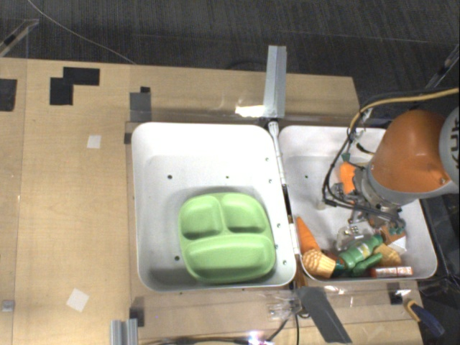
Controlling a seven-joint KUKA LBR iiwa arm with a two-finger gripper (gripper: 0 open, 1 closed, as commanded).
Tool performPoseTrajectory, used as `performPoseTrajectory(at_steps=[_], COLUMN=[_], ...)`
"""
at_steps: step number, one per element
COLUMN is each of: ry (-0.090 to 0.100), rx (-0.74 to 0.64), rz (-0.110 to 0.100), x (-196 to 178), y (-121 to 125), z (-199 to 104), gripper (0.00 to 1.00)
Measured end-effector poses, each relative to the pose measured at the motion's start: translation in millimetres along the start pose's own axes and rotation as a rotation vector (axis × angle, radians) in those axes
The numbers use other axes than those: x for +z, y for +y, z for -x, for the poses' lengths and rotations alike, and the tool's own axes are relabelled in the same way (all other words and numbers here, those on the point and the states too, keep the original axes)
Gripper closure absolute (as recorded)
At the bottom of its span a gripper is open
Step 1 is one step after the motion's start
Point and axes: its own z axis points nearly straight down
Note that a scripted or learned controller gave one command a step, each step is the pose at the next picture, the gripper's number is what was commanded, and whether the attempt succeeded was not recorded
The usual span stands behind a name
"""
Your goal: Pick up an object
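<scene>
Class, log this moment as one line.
arm: over right bin | gripper: above toy pile | green bottle: lying in bin | left bin: green tray

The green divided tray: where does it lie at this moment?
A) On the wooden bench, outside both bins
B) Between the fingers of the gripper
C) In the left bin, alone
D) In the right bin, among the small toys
C: the green divided tray lies flat on the floor of the left bin, while the small toys are heaped in the right bin.
</scene>
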Motion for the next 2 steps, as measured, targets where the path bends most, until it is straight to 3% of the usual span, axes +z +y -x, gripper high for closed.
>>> performPoseTrajectory(at_steps=[1,2], ry=[0.002,-0.002], rx=[0.048,-0.109], rz=[0.001,-0.001], x=[3,0], y=[-18,-31], z=[60,-9], gripper=[0.00,0.00])
